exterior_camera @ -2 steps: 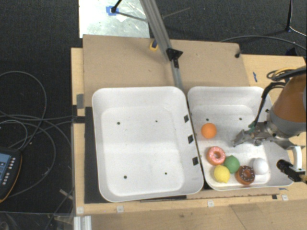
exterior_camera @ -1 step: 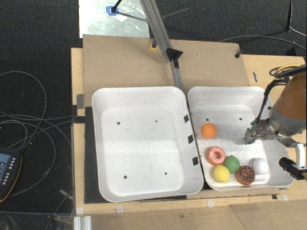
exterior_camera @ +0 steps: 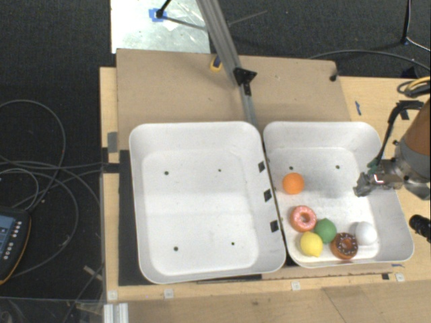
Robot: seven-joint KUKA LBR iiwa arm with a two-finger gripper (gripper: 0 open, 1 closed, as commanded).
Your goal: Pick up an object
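**Supervisor:** What can the arm pick from, and where is it lying?

**Operator:** Six small things, all in the right bin (exterior_camera: 320,140). I see an orange ball (exterior_camera: 293,183) alone near the bin's middle, toward its left wall. The rest crowd the front edge: a pink-iced doughnut (exterior_camera: 303,217), a green ball (exterior_camera: 326,230) just beside it, a yellow lemon (exterior_camera: 311,244) in front of those two, a chocolate doughnut (exterior_camera: 345,245) near the front right, and a white ball (exterior_camera: 366,233) touching or nearly touching that doughnut, close to the front right corner.

**Supervisor:** And the gripper?

**Operator:** The gripper (exterior_camera: 367,184) hangs over the right bin's right edge, behind the white ball and well apart from the orange one. I see nothing between it and the bin floor that looks carried. Whether it is spread or closed I cannot tell; it is too small and dark from here.

**Supervisor:** So which step are we on?

**Operator:** I judge it the approach; no grasp looks made yet. The left bin (exterior_camera: 195,200) has no part in this.

**Supervisor:** What does the next move need?

**Operator:** Choose a target. The orange ball stands free, so I'd favour it: travel toward the left wall, centre above it, descend. The front cluster is tight, and a descent there risks nudging neighbours or catching two things.
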